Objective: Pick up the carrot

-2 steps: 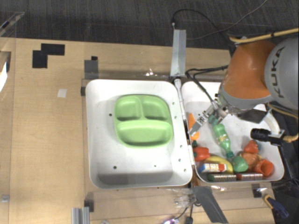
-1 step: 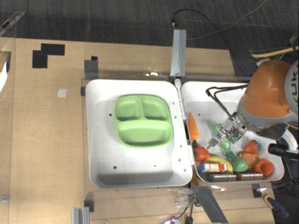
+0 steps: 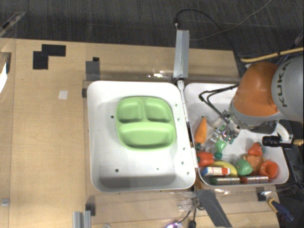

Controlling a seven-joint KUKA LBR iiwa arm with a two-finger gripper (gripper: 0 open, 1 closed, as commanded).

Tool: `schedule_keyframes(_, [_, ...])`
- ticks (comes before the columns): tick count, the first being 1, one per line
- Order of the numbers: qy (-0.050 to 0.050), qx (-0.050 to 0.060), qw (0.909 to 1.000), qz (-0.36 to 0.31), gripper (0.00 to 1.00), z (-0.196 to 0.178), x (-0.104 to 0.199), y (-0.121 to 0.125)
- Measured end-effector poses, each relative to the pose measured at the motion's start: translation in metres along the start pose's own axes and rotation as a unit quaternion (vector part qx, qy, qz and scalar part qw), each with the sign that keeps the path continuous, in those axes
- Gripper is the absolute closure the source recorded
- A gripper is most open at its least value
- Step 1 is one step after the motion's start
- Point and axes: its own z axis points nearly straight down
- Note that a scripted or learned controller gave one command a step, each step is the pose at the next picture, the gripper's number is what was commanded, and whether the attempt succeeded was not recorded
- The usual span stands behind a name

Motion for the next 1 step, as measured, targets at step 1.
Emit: schedule_keyframes(1, [0.0,0.0,0.9767,0.214,0.0,0.0009,-0.0259,0.0209])
